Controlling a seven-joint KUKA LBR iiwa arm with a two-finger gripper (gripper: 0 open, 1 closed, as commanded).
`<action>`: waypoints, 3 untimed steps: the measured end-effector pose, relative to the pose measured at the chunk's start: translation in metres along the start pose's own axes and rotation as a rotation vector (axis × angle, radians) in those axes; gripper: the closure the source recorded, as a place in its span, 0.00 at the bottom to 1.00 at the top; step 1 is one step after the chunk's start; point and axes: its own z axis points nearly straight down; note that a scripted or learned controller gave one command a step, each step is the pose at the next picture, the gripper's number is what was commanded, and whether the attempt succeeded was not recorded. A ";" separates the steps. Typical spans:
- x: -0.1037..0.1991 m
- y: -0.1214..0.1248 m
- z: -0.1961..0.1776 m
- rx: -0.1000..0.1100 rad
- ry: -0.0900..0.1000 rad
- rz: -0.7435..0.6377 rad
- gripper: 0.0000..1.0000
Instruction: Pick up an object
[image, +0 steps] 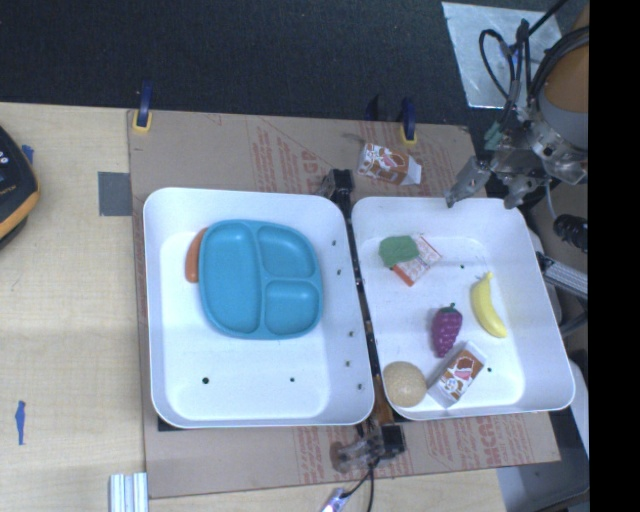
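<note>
Objects for picking lie in the right bin (520, 235): a green broccoli-like toy (397, 249) near the far left corner, touching a small white and red packet (420, 262) just beside it; a yellow banana (488, 305) toward the right wall; a purple grape bunch (446, 329) near the middle; a round tan bun (404, 383) at the near left corner; and a red and white carton (458, 375) just beside the bun on its right, lying at a tilt. None of them is between the fingers of the claw (485, 190), which hangs above the far rim of the right bin, well apart from every toy. Its two fingers are spread, one dark fingertip (458, 192) pointing down over the bin's far edge, and it grasps nothing. The grey arm (560, 80) with its orange band reaches in from the upper right.

The left bin (165, 300) holds a blue divided plate (258, 278), and an orange sausage-like toy (192, 257) peeks out from under the plate's left edge. On the brown cardboard of the desk (60, 300), beyond the bins, lies another small red and white packet (388, 164)
</note>
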 end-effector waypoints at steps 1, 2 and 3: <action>-0.059 -0.066 0.166 0.003 0.000 0.001 0.00; -0.008 -0.109 0.187 0.001 0.001 -0.001 0.00; -0.010 -0.108 0.174 -0.004 -0.004 -0.003 1.00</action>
